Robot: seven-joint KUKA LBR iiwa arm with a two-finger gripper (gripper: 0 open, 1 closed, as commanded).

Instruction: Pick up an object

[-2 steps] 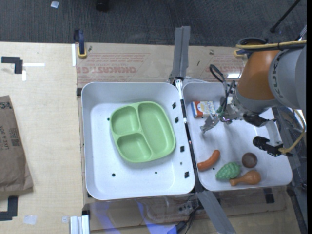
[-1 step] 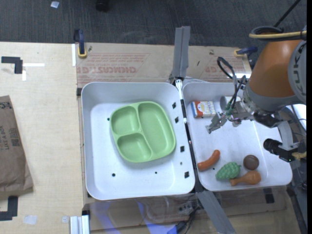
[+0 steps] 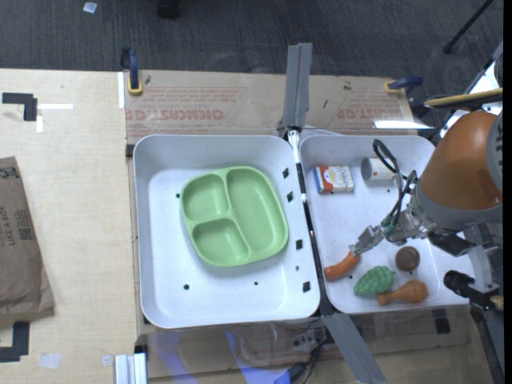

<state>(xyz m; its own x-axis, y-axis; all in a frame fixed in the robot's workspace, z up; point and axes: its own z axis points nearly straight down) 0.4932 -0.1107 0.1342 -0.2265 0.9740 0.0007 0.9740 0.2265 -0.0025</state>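
The right bin (image 3: 320,152) holds several small things. An orange carrot (image 3: 339,267) lies near its front left. Beside it sit a green leafy toy (image 3: 374,282), a tan drumstick (image 3: 405,294) and a brown ball (image 3: 407,258). A red, white and blue box (image 3: 334,179) and a grey cylinder (image 3: 374,169) rest at the back. My gripper (image 3: 366,242) reaches in from the right, its tip just above and right of the carrot's upper end. Nothing is visibly held.
A green divided plate (image 3: 236,214) lies in the left bin (image 3: 160,294). The arm's orange band (image 3: 468,162) hangs over the right bin's right side. A brown paper bag (image 3: 20,238) lies on the bench at far left.
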